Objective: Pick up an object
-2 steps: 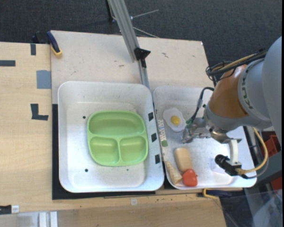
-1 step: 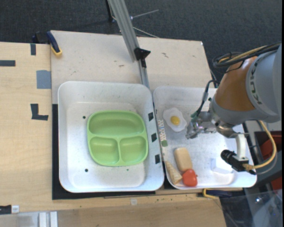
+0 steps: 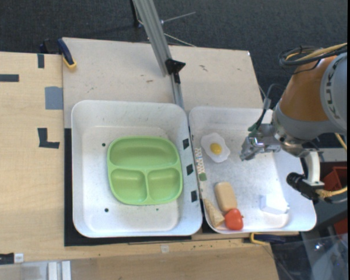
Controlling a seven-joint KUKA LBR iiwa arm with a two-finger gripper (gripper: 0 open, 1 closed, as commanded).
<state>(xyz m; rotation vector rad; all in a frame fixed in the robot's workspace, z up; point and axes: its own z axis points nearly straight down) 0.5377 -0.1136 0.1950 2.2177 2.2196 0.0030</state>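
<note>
Fried egg (image 3: 214, 148) lies near the inner wall of the right bin (image 3: 291, 223), just left of my gripper (image 3: 249, 150), which hangs over the bin floor; whether its tips are spread or pressed together I cannot tell. Toward the bin's near edge sit a bread roll (image 3: 225, 195) and a tomato (image 3: 234, 219), touching. A green divided plate (image 3: 144, 170) rests in the left bin (image 3: 87, 214).

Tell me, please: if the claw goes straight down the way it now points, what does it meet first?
Probably the bare floor of the right bin. The claw hangs right of the fried egg toy, seemingly apart from it, though depth is unclear from this one view.
</note>
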